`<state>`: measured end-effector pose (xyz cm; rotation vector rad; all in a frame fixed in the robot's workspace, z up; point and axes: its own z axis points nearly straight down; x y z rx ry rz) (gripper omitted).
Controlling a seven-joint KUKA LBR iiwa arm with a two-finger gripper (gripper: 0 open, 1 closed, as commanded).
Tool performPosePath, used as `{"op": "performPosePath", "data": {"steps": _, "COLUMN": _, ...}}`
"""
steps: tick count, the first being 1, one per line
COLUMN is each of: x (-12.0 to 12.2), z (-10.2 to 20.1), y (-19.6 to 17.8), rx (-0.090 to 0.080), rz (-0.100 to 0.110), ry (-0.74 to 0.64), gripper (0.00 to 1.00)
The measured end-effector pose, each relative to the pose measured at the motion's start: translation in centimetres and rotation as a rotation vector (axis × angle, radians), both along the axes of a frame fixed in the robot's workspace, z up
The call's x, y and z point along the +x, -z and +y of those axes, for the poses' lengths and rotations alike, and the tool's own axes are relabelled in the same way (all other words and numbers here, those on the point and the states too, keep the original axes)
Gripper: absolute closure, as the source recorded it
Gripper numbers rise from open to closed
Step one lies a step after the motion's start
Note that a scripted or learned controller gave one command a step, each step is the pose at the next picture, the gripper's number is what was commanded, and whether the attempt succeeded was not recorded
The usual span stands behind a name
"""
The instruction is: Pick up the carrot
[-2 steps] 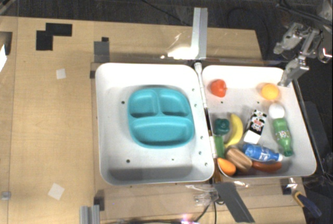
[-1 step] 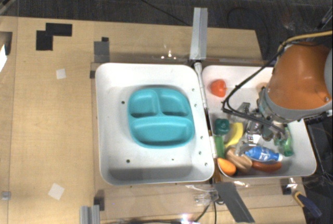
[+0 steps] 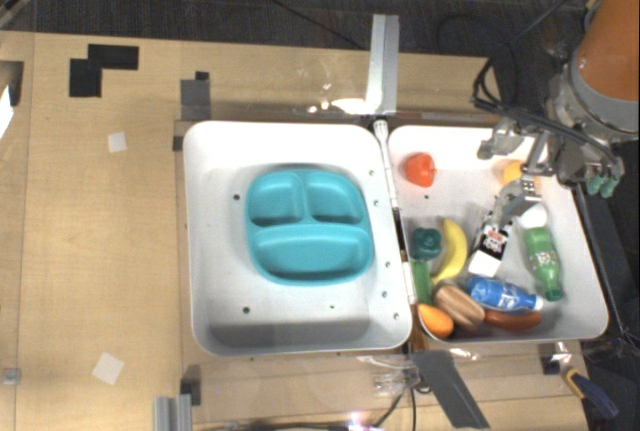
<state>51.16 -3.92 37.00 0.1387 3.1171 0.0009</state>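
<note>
The gripper (image 3: 512, 204) hangs over the upper right part of the right bin (image 3: 470, 144); whether its jaws are open or closed cannot be determined. The carrot (image 3: 435, 320) lies at the bin's lower left corner, touching a hot dog (image 3: 460, 303), well apart from the gripper. A banana (image 3: 452, 249), tomato (image 3: 420, 169) and green bottle (image 3: 543, 262) are nearby. The left bin (image 3: 215, 159) holds a teal divided plate (image 3: 305, 224).

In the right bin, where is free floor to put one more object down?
Bare floor lies between the red tomato and the yellow banana, along the right white bin's far wall. The near half is crowded: blue bottle, green bottle, hot dog.
</note>
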Motion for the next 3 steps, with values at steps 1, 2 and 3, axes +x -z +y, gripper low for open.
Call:
{"op": "performPosePath", "data": {"steps": 1, "x": 3.2, "z": -5.7, "y": -17.0, "rx": -0.008, "rz": 0.003, "ry": -0.315, "gripper": 0.00}}
{"op": "performPosePath", "data": {"steps": 2, "x": -1.5, "z": -1.8, "y": -10.5, "rx": -0.009, "rz": 0.012, "ry": -0.629, "gripper": 0.00}}
{"op": "performPosePath", "data": {"steps": 3, "x": -1.3, "z": -16.9, "y": -16.9, "rx": -0.016, "rz": 0.007, "ry": -0.559, "gripper": 0.00}}
